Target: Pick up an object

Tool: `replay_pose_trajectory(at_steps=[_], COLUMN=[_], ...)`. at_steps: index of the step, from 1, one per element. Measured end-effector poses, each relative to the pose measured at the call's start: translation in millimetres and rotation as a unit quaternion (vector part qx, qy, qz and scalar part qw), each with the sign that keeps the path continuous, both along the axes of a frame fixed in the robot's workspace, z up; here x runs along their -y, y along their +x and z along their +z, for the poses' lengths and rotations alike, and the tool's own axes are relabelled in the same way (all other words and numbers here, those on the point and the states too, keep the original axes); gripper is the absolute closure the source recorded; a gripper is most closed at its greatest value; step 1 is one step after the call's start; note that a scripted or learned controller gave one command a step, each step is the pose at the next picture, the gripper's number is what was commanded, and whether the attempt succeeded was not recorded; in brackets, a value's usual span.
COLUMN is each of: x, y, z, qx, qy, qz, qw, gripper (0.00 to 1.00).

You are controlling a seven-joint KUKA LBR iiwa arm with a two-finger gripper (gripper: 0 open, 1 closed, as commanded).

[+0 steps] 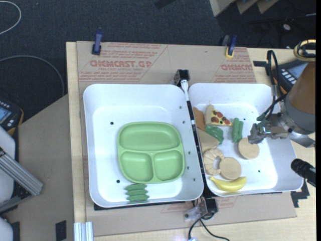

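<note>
the tan round cookie (249, 148) lies flat in the right bin (261, 97), at the right middle of the frame, just below the hand (257, 134). whether the hand is released or clenched, i cannot tell. to do this well, i judge it should drop straight over the disc and straddle its edges. being round, the cookie has no long axis; the green pickle (236, 129) beside it runs top to bottom.

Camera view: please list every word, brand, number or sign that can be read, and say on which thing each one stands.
"CHEMCAST G P": large red print on the brown board behind the left bin.
"CHEMCAS": the same print, cut off, on the board behind the right bin.
Smaller red lines under both: too blurred to read.
</note>
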State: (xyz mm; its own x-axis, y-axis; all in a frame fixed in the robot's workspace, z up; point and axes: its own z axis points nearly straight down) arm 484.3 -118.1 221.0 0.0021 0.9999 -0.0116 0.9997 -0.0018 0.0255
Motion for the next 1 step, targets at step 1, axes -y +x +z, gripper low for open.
replay_pose_trajectory(at_steps=[1], x=[0.1], y=[0.7], z=[10.1], qx=[0.001], qy=[-0.0007], qz=[0.0], qw=[1.0], gripper=[1.0])
